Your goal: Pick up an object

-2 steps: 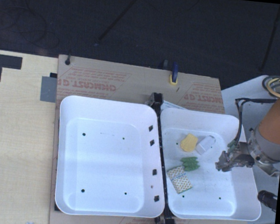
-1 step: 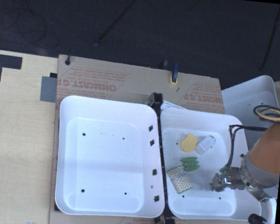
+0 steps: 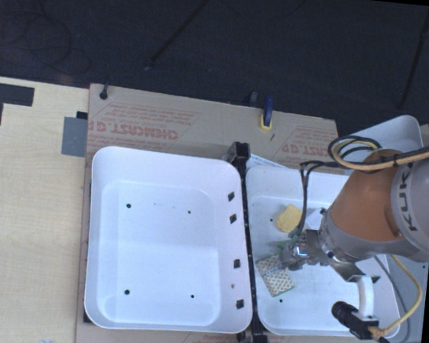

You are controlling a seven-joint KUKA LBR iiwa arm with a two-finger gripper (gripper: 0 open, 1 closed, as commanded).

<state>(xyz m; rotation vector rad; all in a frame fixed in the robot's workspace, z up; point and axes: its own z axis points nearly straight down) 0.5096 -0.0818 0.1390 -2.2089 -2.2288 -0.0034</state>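
Worktop (image 3: 16, 221), pale wood, carries a brown cardboard sheet (image 3: 174, 124) printed with red lettering, on which two shallow white bins sit side by side. Left bin (image 3: 100, 231), the larger in view, has a few small dark holes in its floor. Right bin (image 3: 297, 322) lies just beside it, the two joined along a dark strip with clips (image 3: 240, 231). Arm (image 3: 383, 209), grey with an orange band, enters from the right and reaches down over the right bin; a yellow and black cable (image 3: 356, 148) loops above the band. End effector (image 3: 296, 253) hangs low inside the right bin, near its left wall, between two objects. Whether it is released or clenched cannot be told, as the metal parts at its tip blur together. Patterned flat object (image 3: 276, 275), pale with a dotted grid, lies on the bin floor just below and left of the tip, tilted. Yellow object (image 3: 289, 218) lies on the bin floor just above the tip, apart from the patterned one. A blue and yellow clamp (image 3: 267, 113) grips the sheet's far edge
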